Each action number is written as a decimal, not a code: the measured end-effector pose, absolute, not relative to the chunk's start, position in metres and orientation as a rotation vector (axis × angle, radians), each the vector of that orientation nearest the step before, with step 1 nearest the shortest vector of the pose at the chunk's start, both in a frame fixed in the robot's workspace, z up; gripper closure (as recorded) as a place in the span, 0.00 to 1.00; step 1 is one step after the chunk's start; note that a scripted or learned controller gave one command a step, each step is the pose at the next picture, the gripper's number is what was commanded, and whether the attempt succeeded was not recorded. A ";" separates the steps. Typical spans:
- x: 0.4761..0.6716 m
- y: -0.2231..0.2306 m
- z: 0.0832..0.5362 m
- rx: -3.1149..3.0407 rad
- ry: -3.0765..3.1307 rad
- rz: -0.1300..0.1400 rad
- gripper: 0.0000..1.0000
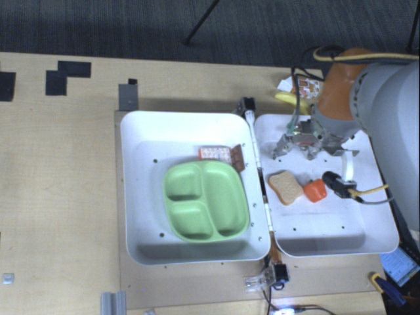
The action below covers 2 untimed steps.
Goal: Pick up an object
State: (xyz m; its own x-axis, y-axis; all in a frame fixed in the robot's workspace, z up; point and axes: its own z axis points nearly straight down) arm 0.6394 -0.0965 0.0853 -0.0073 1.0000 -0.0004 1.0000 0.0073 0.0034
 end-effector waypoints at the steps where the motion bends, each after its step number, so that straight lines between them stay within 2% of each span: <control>1: 0.640 -0.140 0.187 2.213 2.222 0.005 0.00; 2: 0.591 -0.126 0.089 2.212 2.219 0.010 0.00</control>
